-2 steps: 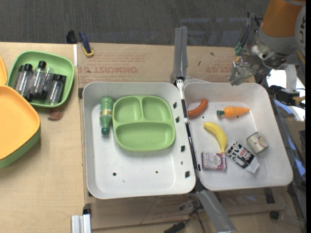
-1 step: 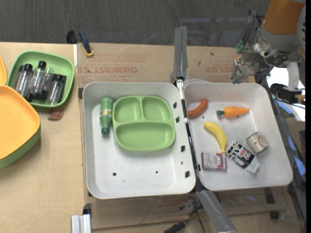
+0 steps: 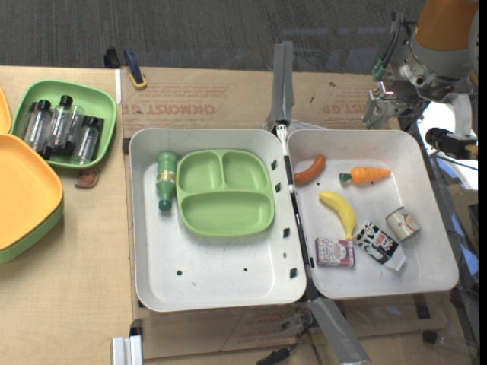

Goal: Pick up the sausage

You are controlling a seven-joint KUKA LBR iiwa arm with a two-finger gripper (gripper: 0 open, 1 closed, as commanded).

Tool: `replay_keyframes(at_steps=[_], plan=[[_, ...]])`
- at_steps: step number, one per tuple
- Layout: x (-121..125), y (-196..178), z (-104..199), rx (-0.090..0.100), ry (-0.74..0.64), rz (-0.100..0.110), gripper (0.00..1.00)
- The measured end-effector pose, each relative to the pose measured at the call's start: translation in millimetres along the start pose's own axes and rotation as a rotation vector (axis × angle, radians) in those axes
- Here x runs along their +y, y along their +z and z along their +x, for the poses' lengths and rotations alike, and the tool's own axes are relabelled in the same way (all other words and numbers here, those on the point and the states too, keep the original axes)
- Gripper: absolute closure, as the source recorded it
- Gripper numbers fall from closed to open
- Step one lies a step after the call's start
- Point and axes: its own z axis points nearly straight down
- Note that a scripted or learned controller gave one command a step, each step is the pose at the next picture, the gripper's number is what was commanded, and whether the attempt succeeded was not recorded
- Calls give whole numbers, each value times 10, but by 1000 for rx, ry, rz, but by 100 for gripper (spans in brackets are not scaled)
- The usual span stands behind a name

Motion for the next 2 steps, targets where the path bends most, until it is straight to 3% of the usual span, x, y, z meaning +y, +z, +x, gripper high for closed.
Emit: replay_keyframes(at_steps=[2], plan=[[5,-157,-10,-2,-3,2,100]])
